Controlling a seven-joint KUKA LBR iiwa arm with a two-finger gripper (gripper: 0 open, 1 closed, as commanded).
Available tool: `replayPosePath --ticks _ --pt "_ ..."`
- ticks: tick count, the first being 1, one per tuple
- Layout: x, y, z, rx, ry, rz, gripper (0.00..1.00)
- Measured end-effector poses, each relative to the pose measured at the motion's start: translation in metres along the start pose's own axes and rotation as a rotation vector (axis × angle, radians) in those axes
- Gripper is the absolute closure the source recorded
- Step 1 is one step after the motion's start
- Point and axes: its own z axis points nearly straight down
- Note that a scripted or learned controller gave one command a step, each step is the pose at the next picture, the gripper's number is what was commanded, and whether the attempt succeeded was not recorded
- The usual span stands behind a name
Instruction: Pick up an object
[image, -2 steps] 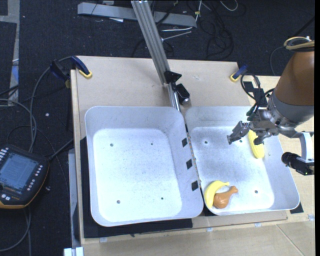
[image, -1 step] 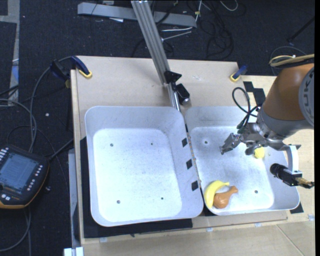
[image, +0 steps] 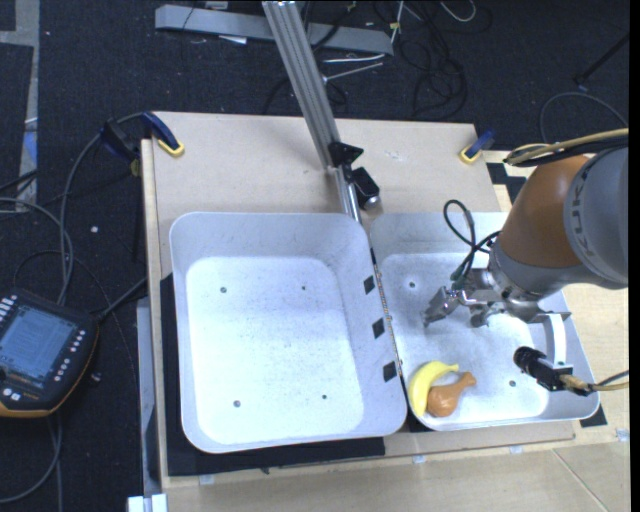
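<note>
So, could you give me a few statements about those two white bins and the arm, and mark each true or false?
1. The banana lies in the right-hand bin of the picture. True.
2. The gripper touches the banana. False: it is apart from it, farther back in that bin.
3. An orange-brown thing lies against the banana. True.
4. The arm comes in from the picture's left. False: it comes in from the right.
</note>
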Motion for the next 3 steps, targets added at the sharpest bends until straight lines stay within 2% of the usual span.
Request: replayPosePath --ticks 1,2,3 --pt "0.0 0.0 0.013 -0.004 -0.001 0.0 0.0" --pt "0.0 0.0 0.002 -0.005 -0.001 0.001 1.0" --pt "-0.001 -0.004 -0.06 -0.01 -0.002 0.0 1.0"
